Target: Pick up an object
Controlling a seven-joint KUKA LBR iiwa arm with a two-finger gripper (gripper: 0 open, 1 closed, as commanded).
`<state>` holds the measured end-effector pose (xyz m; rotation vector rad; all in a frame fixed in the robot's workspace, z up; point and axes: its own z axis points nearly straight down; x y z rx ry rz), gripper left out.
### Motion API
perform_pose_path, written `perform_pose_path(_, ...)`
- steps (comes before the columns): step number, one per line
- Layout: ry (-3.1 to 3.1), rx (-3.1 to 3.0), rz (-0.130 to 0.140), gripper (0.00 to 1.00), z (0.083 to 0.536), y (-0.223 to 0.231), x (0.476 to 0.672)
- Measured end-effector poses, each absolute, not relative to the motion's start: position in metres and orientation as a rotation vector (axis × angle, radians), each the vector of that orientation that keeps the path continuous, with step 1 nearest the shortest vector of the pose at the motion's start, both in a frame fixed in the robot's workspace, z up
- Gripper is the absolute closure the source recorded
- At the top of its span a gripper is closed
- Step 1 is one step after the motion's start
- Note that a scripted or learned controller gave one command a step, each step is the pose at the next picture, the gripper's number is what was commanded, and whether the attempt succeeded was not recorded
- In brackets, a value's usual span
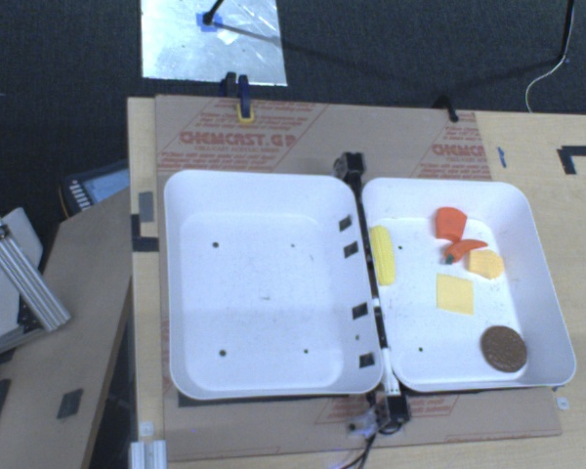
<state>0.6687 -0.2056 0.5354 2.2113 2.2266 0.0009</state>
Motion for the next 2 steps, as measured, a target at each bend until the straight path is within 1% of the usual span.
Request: perform_pose_path(2, 2.227, 2.211, 0.001, 1.0, 0.5354, -0.2056, 0.6687)
